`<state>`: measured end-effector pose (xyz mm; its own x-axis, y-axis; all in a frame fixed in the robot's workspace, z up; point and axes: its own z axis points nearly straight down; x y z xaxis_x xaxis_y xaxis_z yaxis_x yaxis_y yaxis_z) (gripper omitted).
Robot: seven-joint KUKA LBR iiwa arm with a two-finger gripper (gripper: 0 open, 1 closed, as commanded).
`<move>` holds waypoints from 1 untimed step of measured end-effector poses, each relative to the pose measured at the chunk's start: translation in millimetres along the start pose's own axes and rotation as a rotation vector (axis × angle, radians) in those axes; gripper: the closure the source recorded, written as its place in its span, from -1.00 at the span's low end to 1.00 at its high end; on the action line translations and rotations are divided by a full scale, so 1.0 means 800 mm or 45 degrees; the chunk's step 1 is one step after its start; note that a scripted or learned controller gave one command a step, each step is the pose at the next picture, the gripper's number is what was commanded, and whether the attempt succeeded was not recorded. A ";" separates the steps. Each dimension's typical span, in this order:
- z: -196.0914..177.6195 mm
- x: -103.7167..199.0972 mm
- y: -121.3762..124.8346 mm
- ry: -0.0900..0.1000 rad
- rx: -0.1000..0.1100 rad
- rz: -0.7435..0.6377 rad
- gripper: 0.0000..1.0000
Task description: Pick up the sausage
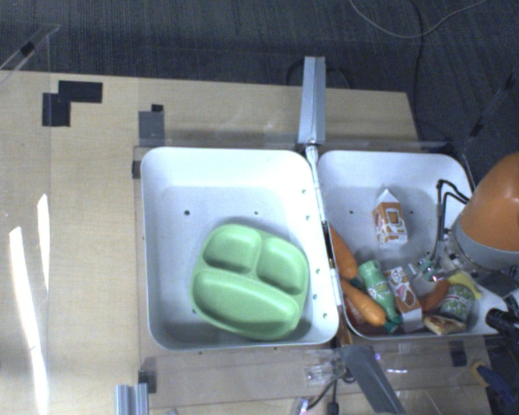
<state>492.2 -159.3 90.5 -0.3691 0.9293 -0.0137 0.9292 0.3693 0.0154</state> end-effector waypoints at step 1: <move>0.002 -0.060 0.002 0.011 0.007 0.505 1.00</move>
<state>511.4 -203.3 89.7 0.0182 0.9998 0.0008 0.9998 -0.0183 0.0126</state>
